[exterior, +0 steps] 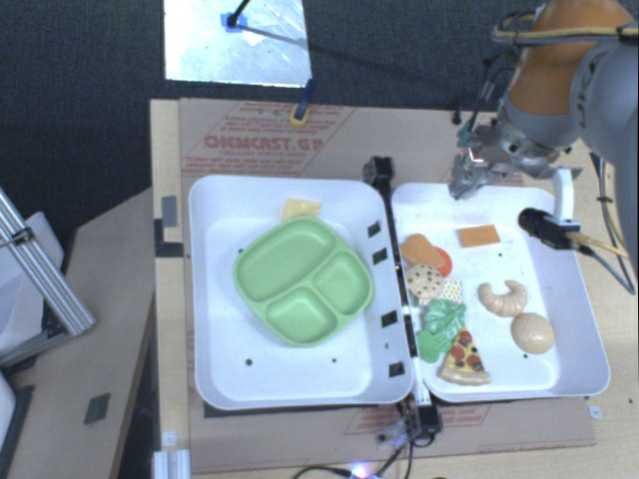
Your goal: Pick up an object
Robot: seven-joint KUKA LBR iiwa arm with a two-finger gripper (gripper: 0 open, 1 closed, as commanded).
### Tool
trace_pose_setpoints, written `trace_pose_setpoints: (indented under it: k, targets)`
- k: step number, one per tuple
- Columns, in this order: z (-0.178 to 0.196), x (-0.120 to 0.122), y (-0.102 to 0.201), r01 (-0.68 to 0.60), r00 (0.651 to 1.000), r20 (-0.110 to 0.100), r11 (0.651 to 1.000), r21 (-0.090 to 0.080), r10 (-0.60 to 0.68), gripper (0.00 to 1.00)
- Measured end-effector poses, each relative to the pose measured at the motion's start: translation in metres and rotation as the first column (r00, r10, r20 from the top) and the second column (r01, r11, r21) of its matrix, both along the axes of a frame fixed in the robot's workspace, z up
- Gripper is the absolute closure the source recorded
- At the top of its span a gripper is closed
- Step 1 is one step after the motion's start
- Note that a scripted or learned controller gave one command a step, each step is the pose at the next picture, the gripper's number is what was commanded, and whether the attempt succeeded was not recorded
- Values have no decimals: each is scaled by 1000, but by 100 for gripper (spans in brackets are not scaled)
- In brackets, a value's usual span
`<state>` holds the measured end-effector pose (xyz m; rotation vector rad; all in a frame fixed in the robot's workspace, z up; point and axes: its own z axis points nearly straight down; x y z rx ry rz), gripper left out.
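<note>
hovering | our gripper at right bin's back edge | orange cheese slice just in front | grip state: cannot tell

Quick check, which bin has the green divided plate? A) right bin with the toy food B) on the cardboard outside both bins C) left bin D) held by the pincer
C: the green divided plate lies flat in the left bin, beside a small yellow piece, while the toy pizza slice and croissant sit in the right bin, and the pincer hangs over that bin's far edge.
</note>
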<state>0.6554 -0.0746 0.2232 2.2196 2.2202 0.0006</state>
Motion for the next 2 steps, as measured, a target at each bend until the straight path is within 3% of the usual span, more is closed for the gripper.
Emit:
trace_pose_setpoints:
  k: [1,2]
  targets:
    - [-7,-5,14,-5,1000,0,1000,1,5,100]
    - [9,-8,13,-4,1000,2,1000,1,4,100]
